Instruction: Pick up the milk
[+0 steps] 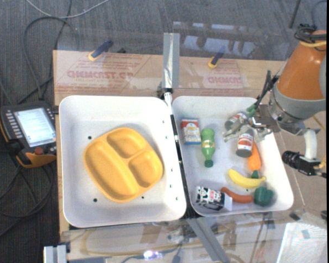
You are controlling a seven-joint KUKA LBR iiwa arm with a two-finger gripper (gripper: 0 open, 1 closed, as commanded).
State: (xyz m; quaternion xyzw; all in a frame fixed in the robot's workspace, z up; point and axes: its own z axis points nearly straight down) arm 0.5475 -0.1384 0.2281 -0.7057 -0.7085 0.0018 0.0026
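Left of the milk, across the rim: shallow white left bin (71, 147) carrying a yellow plastic three-compartment plate (123, 163), lying flat near the middle, likely a drop-off spot, not needed for a lift.

Shallow white right bin (178, 147) holding the clutter. Milk: small black-and-white cow-patterned carton (213, 198), lying on its side in the near left corner of that bin, close against the near wall. Awkward placing, judged: wall leaves little room for a finger on that side.

Above the milk, toward the far wall: small red-and-white box (191, 131); just right of it a green plastic bottle (208, 147), lying down.

Right of the milk: a thin red-orange toy sausage or pepper (238, 196), touching or nearly touching the carton's right end; a yellow toy banana (245, 179) just above that; a dark green toy vegetable (264, 195) at the far end. Further up-right of the milk, an orange toy carrot (255, 160) and a small red-labelled tin can (244, 144).

Gripper (238, 126) well up-right of the milk, low over the can, metal fingers (233, 122) splayed apart with nothing between them. Not yet aligned with the carton, judged.
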